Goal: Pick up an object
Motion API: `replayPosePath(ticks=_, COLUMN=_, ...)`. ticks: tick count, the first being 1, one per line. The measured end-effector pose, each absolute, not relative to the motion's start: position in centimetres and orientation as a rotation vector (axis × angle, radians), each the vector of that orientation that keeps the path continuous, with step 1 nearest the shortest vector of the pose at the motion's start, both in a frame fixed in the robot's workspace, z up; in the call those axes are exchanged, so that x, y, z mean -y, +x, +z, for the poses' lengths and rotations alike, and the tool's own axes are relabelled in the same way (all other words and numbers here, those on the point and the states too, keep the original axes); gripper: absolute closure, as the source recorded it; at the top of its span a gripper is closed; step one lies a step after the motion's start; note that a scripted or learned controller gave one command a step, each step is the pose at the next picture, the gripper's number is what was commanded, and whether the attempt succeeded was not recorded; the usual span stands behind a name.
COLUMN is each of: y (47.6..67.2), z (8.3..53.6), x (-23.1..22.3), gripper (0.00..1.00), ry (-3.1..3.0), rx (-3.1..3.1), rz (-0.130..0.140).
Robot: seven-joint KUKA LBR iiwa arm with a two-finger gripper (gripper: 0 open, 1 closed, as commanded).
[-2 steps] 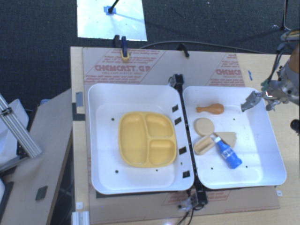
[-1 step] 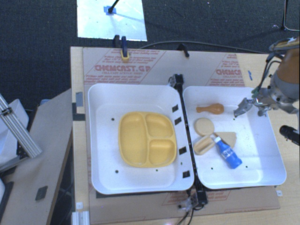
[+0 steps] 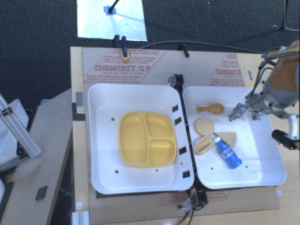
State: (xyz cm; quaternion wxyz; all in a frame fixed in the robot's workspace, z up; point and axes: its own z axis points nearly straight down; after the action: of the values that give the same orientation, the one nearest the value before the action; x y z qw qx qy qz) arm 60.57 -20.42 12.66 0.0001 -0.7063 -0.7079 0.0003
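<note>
Camera view shows the pincer (image 3: 244,110) hovering over the far right part of the right-hand shallow white bin (image 3: 262,175), its two dark metal fingers spread apart with nothing between them. Behind it, the grey arm with its orange band (image 3: 285,76) comes in from the right edge.

Taking the pincer as the landmark, the nearest thing is the tan plastic drumstick-shaped toy (image 3: 210,108), lying just to its left on the bin floor, apart from the fingers. Its long axis runs roughly left to right, thin end away from the pincer and fat end toward it. I judge this the likeliest target: a short move left and a drop would put the fingers across its narrow middle, provided they straddle it crosswise to that axis.

Below and left of the pincer sits a round beige cookie-like disc (image 3: 204,125). Further below are a pale wedge-shaped piece (image 3: 228,138) and a tan oblong bread-like piece (image 3: 203,146), with a small blue plastic bottle with a white cap (image 3: 227,152) lying tilted across them, cap toward the upper left. These are crowded together, touching or nearly so, and would be harder to take singly.

Well to the left of the pincer, the left-hand white bin (image 3: 101,107) holds a yellow three-compartment plastic tray (image 3: 146,138). Both bins rest on the wooden desk (image 3: 154,62).
</note>
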Motion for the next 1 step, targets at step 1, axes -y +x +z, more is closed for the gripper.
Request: replayPosePath(ticks=1, y=60.62, z=8.29, x=20.37, gripper=0.0, ry=-2.219, rx=2.224, rz=0.0)
